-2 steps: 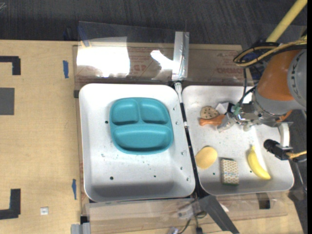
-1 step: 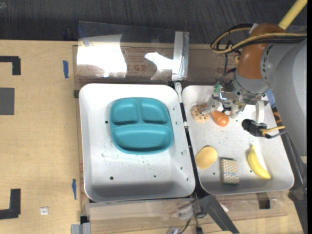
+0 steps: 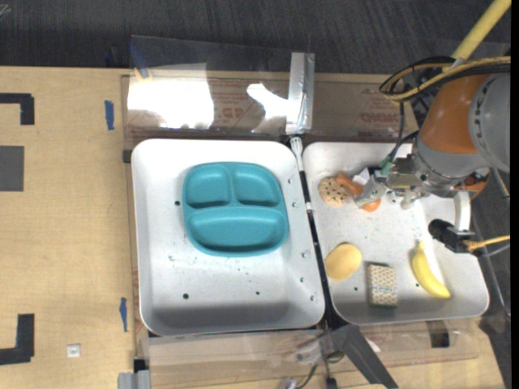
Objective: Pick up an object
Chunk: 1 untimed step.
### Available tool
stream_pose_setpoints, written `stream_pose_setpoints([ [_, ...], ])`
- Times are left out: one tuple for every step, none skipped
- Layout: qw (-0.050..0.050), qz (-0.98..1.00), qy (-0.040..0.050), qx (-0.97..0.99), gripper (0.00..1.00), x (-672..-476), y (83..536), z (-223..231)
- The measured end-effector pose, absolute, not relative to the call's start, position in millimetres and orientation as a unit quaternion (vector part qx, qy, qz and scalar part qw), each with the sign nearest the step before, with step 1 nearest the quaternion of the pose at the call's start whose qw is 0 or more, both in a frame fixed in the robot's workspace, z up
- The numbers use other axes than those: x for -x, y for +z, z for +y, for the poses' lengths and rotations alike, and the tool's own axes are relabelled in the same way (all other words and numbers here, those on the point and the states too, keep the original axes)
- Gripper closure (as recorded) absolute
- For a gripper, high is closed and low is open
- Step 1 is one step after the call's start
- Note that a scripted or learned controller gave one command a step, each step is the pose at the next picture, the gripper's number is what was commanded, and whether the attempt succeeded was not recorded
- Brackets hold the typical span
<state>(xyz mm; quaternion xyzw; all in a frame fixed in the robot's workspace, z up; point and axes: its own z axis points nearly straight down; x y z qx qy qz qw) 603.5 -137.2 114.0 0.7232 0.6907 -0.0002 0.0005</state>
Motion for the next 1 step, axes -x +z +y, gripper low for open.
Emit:
stream_pose_setpoints([
  [0.001, 0.717, 0.0007, -0.697, 0.00, -629.6, 86.2, -142.7],
])
